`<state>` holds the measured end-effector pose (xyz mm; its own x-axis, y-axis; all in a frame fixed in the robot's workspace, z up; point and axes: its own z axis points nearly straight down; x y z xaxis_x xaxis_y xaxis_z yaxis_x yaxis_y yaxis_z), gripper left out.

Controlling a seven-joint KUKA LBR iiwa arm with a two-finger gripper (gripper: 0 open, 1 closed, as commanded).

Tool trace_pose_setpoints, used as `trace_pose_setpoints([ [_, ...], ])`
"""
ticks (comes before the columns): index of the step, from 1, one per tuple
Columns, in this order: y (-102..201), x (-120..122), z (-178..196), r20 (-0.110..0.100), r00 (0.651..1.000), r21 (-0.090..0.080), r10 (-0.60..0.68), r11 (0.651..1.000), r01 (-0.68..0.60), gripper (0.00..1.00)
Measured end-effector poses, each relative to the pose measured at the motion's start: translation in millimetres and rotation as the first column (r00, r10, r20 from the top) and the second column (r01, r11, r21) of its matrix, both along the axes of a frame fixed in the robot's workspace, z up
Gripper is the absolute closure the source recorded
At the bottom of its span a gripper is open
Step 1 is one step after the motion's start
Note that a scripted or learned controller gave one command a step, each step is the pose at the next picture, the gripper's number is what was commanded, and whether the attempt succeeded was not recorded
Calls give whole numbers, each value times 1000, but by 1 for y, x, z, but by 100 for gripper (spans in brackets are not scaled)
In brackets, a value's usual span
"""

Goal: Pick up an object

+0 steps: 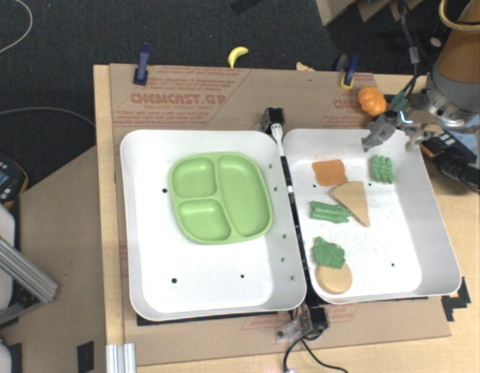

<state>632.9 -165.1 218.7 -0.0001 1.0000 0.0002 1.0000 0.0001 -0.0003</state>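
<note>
Nothing lifted yet, as far as can be judged — every object lies flat on a bin floor, so the whole pick remains: descend, close, raise. The grey arm's two-finger gripper (391,130) sits over the far right corner of the right-hand shallow white bin (415,239), its dark fingers spread apart with nothing between them. Nearest candidate is the small dark-green ridged block (381,169), just below and beside the fingertips, lying apart from the other pieces and near the bin's right side. It looks short, bumpy on top, likely soft plastic or foam; should be easy enough to pinch across its narrow width. Others in the same bin: a flat orange square piece (329,172) touching a tan wedge-shaped slice (353,201), a green pod-shaped piece (328,212) just left of the wedge, and a green leafy lump (328,252) resting on a tan round disc (334,278) toward the near edge. Left-hand white bin (147,270) holds a light-green three-compartment plastic tray (221,198) — well apart from the gripper.
</note>
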Motion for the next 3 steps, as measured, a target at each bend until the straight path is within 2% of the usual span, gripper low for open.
trace_pose_setpoints([
  [1, -49, -37, -138, -1, 1000, 8, -6, 1000, 6, 0],
  [2, -60, -113, -63, -4, 1000, 2, -4, 1000, 4, 0],
  [3, -29, -108, -138, -7, 1000, 4, 2, 1000, -2, 0],
])
